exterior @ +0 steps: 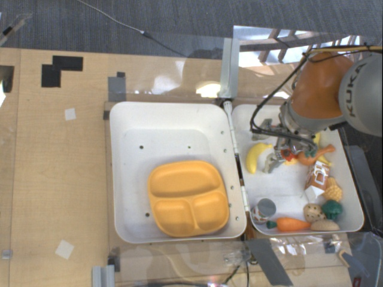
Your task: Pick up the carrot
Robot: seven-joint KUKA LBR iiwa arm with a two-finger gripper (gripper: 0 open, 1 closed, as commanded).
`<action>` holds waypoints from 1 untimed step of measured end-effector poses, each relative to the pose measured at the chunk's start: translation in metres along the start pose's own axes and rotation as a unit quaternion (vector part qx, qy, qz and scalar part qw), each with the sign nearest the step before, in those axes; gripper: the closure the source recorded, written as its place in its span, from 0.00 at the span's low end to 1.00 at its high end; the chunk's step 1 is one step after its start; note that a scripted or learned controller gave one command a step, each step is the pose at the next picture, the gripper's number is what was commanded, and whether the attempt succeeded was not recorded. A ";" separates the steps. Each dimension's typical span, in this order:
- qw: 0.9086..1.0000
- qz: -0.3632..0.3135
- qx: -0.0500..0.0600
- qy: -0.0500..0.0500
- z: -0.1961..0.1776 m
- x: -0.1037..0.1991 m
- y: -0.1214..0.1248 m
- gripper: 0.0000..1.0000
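Camera view: carrot (292, 224) orange, tapered, lying flat at right bin (257, 115) front edge; fingers (276, 159) state unclear.

Dark grey ribbed carpet floor (149, 5) beyond a light plywood bench top (54, 172). Black rectangular markers (60, 69) stuck near its back-left. Glare on a clear plastic sheet (179, 79).

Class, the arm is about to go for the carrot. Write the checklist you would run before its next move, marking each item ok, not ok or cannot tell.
1. Carrot in view, at the right bin's near edge: ok.
2. Pincer above the carrot: not ok; it hangs further back, beside the banana.
3. Pincer open: cannot tell.
4. Room around the carrot: not ok; a grey cup and a speckled egg crowd it.
5. Yellow divided plate out of the way, in the left bin: ok.
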State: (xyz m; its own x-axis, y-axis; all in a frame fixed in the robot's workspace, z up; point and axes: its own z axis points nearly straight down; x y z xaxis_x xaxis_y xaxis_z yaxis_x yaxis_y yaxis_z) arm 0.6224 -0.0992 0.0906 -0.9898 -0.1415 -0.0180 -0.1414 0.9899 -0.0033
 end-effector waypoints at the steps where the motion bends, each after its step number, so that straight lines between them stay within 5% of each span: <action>1: 1.000 -0.003 0.000 -0.003 -0.012 -0.003 0.002 1.00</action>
State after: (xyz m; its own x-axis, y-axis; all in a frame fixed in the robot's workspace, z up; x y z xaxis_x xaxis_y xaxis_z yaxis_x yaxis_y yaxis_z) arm 0.6246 -0.0972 0.1030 -0.9889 -0.1469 -0.0241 -0.1468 0.9892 -0.0041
